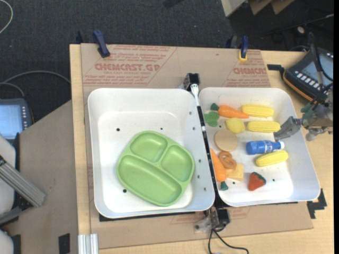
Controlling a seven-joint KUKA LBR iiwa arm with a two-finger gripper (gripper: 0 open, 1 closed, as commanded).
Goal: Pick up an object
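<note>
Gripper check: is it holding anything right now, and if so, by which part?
Nothing is held. The gripper hangs over the right edge of the right bin, close to a corn cob and the blue bottle, but no object sits between its fingers.

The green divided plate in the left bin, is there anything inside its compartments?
Nothing is visible in the green divided plate: all three compartments show bare green. It lies flat in the left bin, so whatever might be beneath it is covered and cannot be seen.
</note>
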